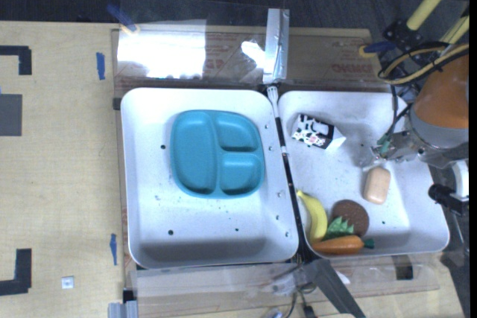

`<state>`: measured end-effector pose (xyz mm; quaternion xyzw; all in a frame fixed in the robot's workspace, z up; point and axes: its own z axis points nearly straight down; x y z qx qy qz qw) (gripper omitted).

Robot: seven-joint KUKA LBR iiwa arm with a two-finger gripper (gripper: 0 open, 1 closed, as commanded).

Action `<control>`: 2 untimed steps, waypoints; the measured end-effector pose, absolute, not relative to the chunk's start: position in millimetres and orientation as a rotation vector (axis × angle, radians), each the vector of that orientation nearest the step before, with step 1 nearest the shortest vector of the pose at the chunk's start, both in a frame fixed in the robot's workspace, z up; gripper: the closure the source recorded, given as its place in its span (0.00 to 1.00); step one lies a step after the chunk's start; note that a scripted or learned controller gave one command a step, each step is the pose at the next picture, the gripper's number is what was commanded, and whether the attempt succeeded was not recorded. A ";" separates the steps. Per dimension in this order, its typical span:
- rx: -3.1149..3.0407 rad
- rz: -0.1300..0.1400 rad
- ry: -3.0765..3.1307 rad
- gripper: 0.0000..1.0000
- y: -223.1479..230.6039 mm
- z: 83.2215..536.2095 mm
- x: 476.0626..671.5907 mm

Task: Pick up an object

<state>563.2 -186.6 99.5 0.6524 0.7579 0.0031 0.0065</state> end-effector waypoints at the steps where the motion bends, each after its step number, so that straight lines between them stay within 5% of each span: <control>1: 2.173 0.000 2.272 1.00 -162.5 97.5 505.2; 2: 2.173 0.000 2.271 0.00 -162.8 97.6 505.2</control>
